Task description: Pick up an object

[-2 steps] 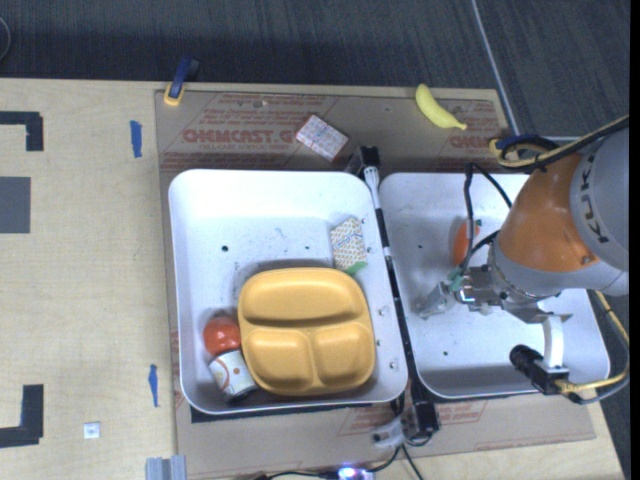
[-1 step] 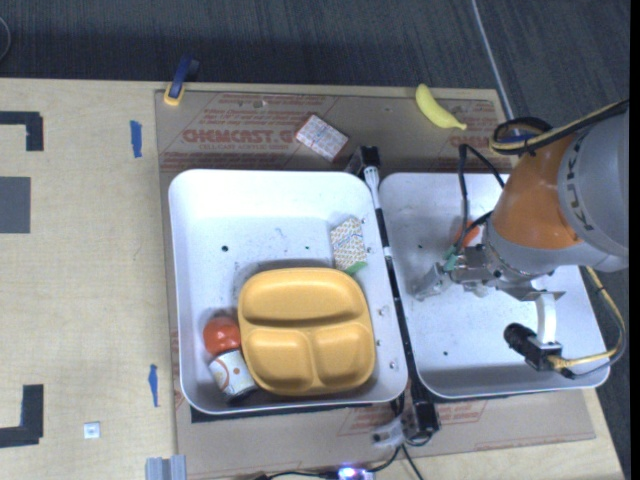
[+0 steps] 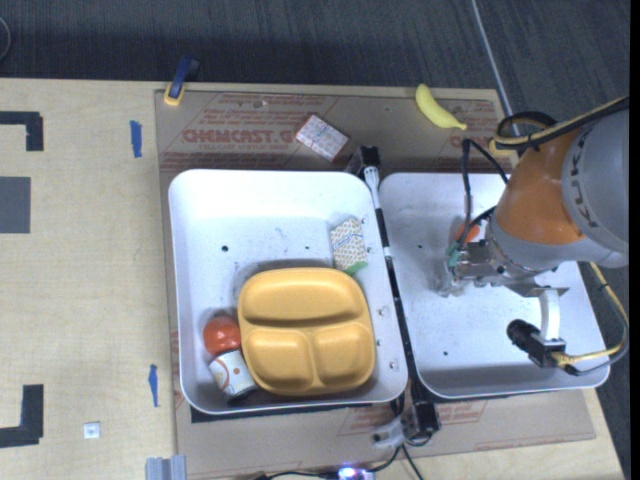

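Observation:
My gripper [image 3: 449, 276] is low over the right bin [image 3: 440, 363], near its left-middle floor, with the grey and orange arm reaching in from the right. A small orange and green bit [image 3: 466, 234] shows just above the gripper; I cannot tell whether it is an object or part of the wrist. In the left bin [image 3: 195, 228] lie a yellow compartment tray [image 3: 305, 328], a red-orange round object [image 3: 221, 334], a white and orange can [image 3: 231, 372] and a patterned packet [image 3: 347, 242].
Behind the bins on the cardboard lie a yellow banana [image 3: 438, 108], a small patterned box [image 3: 321, 136] and a black pen-like object [image 3: 370, 163]. A blue clamp [image 3: 180, 78] sits at the board's far left corner.

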Robot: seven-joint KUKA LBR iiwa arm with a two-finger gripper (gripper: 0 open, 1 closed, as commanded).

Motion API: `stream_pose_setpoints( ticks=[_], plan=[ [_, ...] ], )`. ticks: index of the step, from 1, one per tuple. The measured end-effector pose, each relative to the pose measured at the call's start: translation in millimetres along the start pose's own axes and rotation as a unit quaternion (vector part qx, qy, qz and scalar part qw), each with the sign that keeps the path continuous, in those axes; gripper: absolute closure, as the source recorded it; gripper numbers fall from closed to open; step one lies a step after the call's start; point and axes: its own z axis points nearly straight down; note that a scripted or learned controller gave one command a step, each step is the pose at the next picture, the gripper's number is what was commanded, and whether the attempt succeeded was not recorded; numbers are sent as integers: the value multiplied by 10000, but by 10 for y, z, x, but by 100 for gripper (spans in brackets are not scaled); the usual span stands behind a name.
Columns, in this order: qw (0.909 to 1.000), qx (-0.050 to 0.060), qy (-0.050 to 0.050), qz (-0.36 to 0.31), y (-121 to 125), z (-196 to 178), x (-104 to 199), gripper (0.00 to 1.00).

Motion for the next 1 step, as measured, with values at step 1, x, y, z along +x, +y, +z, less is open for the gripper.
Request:
stream_pose_setpoints(
  ticks=[1],
  plan=[
    [10000,2,0,-1,-1,0,0,0]
  ],
)
